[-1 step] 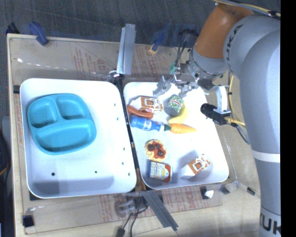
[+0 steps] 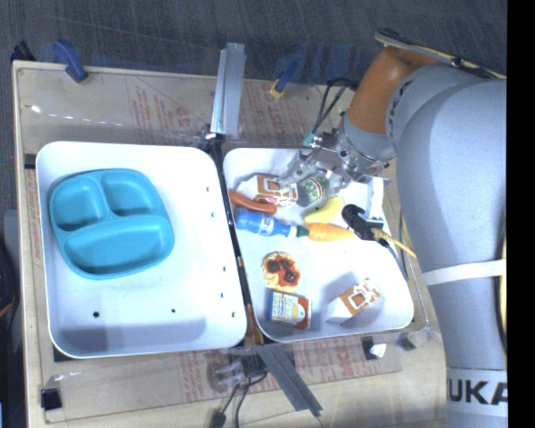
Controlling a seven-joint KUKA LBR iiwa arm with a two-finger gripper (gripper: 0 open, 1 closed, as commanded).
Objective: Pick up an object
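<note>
Gripper [image 2: 314, 178] sits low over the far end of the right bin [image 2: 397, 315], wrist angled down from the arm [image 2: 446, 150] so the tool points into the clutter. Whether it is open, closed or gripping anything: cannot tell, detail too small and blurred. Likely target, by judgement, is the green-and-white can [image 2: 310, 188], directly under the tool, possibly touching. Just beside, towards the arm: yellow piece [image 2: 325, 210] and carrot [image 2: 328, 232]. Away from the arm: small carton [image 2: 269, 186], blue bottle [image 2: 263, 224]. Further off, near bin's front: round pastry [image 2: 281, 270], packet [image 2: 288, 308], small box [image 2: 359, 298]. Left bin [image 2: 134, 328] holds a blue tray [image 2: 111, 219], well apart. Items crowd together, so risk of nudging neighbours.
</note>
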